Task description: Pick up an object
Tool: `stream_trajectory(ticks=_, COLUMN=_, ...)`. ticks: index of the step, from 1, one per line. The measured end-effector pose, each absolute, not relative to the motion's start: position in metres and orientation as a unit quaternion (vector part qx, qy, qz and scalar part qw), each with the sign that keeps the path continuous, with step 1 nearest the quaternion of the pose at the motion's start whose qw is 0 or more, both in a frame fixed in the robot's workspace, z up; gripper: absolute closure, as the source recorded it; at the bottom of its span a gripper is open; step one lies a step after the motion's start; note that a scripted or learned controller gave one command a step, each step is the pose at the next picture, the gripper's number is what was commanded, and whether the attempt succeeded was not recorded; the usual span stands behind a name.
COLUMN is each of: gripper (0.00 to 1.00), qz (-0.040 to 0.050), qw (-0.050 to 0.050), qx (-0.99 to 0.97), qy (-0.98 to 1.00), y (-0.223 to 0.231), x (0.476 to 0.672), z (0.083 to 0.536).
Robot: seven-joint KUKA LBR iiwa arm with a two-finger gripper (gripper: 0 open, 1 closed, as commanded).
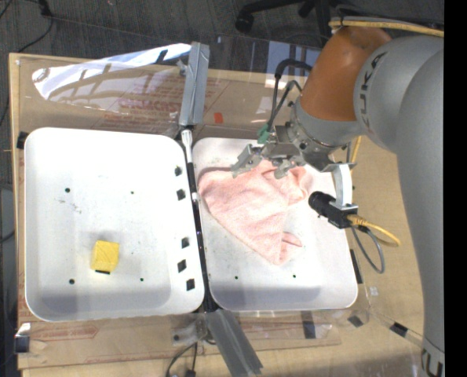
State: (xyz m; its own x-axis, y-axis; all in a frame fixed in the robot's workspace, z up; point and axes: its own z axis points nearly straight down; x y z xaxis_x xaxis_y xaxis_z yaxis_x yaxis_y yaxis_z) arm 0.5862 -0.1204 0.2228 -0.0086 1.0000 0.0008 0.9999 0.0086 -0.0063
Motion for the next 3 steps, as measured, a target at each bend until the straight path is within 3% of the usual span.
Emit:
stream_trajectory(ticks=1, gripper=0.00, qz=0.0008, qw=0.001, qx=-0.714, qy=-0.701, y=-0.148, x=0.597, z=0.092)
stream_trajectory(ticks=2, gripper=1.00, qz=0.0019, qw=0.001, qx=-0.712, qy=-0.702, y=-0.148, x=0.597, z=0.101)
stream_trajectory(ticks=3, gripper=1.00, qz=0.0011, qw=0.001, qx=-0.766, qy=-0.643, y=-0.115, x=0.628, z=0.213)
